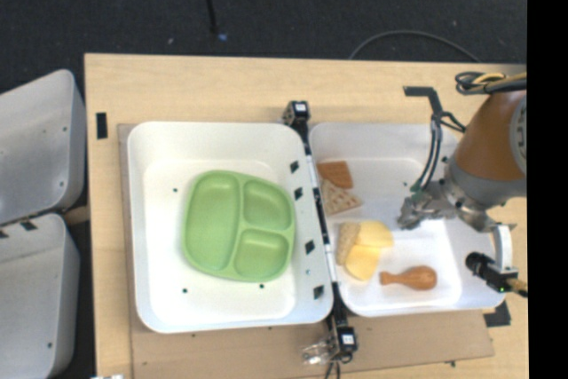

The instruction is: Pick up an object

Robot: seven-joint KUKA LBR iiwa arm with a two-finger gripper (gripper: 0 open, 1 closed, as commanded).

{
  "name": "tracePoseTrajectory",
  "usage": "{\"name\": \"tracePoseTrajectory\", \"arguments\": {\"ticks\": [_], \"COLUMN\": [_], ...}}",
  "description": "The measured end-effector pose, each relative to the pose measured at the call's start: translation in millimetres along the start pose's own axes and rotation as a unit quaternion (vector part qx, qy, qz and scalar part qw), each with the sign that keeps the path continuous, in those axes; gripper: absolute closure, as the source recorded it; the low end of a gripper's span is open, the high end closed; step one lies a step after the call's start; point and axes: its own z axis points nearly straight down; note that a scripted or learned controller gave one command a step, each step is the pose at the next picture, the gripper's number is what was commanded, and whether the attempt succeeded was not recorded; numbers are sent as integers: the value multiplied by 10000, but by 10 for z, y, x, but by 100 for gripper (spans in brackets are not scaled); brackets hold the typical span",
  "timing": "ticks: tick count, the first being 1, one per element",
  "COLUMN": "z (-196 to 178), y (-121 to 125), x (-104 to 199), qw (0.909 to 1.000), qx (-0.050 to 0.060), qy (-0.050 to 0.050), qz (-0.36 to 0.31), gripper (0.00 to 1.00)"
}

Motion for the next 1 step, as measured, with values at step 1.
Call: {"name": "tracePoseTrajectory", "arguments": {"ticks": [1], "z": [-524], "y": [102], "x": [-75], "qw": [10000], "qx": [12], "qy": [7], "qz": [-56], "gripper": [100]}}
